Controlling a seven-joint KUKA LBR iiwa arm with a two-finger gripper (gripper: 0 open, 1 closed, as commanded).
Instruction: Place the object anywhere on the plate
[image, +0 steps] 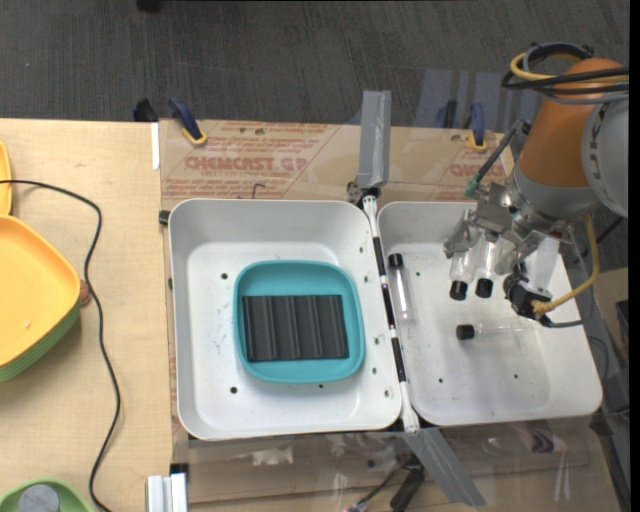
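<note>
The arm (560, 140) reaches in from the right, its orange band high over the far right corner of the right bin (560, 395), wrist angled down and leftward. The gripper (471, 289) hangs over that bin's middle, its two dark-tipped fingers (458, 290) slightly apart and holding nothing. The small dark object (465, 331) lies on the bin floor just nearer than the fingertips, apart from them. The teal plate (297, 378) sits in the left bin (195, 330), a dark ribbed insert (296, 327) in it

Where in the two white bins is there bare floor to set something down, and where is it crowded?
Free: right bin floor below the small black object. Crowded: left bin, mostly taken by the teal plate, and under the gripper.
</note>
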